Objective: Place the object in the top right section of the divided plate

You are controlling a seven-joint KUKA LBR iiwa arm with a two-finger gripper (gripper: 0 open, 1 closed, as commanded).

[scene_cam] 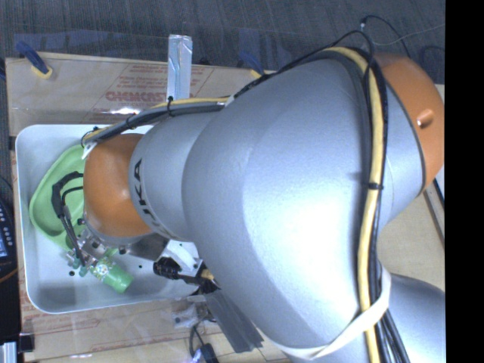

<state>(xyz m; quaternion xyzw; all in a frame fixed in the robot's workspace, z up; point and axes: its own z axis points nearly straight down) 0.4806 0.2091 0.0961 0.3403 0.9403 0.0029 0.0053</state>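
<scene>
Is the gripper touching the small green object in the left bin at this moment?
Cannot tell. In the camera view the gripper sits right beside the small green object, but the arm hides its fingers.

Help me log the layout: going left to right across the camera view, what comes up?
White bin rim → green divided plate → gripper → small green object → grey arm.

Green divided plate (pixel 47 195), left of frame, mostly hidden under arm. Small green object (pixel 115 280) lying lower left, just below it.
</scene>
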